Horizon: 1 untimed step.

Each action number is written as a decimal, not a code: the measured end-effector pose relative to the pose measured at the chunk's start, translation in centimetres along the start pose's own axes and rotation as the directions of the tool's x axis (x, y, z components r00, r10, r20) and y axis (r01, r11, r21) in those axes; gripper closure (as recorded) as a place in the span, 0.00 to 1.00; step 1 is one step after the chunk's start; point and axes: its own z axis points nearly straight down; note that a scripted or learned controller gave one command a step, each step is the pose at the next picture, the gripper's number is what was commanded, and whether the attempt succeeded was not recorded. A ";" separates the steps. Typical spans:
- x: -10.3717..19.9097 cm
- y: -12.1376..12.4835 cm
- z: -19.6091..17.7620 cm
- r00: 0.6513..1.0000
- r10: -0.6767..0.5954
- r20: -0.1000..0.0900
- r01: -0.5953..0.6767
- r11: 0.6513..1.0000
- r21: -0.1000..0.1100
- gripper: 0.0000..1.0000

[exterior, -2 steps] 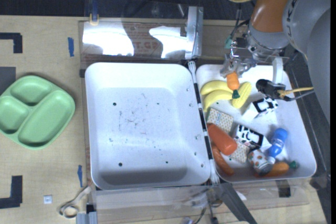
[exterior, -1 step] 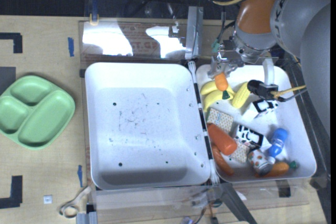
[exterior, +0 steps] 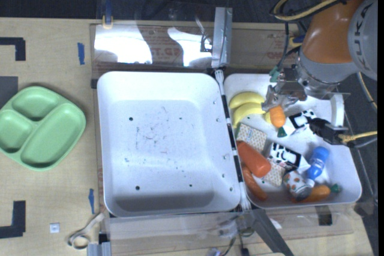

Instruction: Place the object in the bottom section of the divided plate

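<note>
Small orange object (exterior: 276, 116) lay in right bin (exterior: 351, 174), just beside bananas (exterior: 247, 106), directly under gripper (exterior: 280, 99). Whether it sat between the fingers, and how wide they stood, could not be told. Green divided plate (exterior: 39, 127) rested far left on bench (exterior: 48, 201), well apart.

Robotics lab: grey-and-orange arm (exterior: 336, 39) over two white bins (exterior: 162, 141) on a wooden bench (exterior: 48, 39), blue tape markers (exterior: 81, 53), loose cables (exterior: 300, 0).
</note>
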 end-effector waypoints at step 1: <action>0.1 1.7 -9.1 0.826 0.564 0.001 -0.564 0.826 -0.001 1.00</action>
